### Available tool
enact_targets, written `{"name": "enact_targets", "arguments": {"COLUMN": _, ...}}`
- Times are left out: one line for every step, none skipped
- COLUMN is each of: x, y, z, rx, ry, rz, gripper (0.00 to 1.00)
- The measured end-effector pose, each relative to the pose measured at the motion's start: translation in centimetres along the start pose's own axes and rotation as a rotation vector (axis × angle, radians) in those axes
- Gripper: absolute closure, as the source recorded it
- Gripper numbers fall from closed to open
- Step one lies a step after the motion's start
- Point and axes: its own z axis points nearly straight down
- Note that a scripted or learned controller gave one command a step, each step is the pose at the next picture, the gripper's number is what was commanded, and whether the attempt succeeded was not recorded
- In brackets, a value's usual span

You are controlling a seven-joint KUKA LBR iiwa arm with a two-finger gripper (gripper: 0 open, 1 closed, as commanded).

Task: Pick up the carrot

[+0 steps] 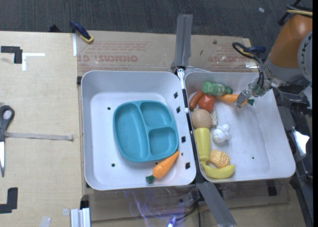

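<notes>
orange carrot [166, 165] lies in the left bin [94, 92], tilted, green top toward the near wall, its thick end resting against the near right corner of the teal plate [145, 130]. nothing else loose in that bin.

right bin [268, 136] is crowded along its left side: green bottle [214, 89] at the far end, red tomato [205, 102] with an orange piece beside it, brown egg-like ball [201, 118], yellow cup [201, 143], white lump [221, 132], corn [219, 159], banana [217, 172] nearest. a second small orange piece [228, 98] sits just right of the bottle, possibly another carrot; too small to tell.

arm reaches in from the right, orange band high at the edge. gripper [244, 101] is low over the far part of the right bin, just beside that small orange piece. cannot tell its opening, nor whether it touches or holds anything.

tabletop [39, 97] left of the bins carries scissors [4, 136] and tape marks, well apart from the work.

judgement: approach step, no lift seen. if the small orange piece is the target, the next move calls for closing on it squarely and lifting clear of the bottle. if the large carrot is meant, the arm must cross the divider [185, 116] to the left bin, align across the carrot's tilt, and descend without catching the plate rim.
</notes>
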Motion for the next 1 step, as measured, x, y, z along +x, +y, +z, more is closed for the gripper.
{"name": "enact_targets", "arguments": {"x": 4.09, "y": 4.12, "z": -7.76, "rx": -0.006, "ry": -0.002, "rz": -0.159, "gripper": 1.00}}
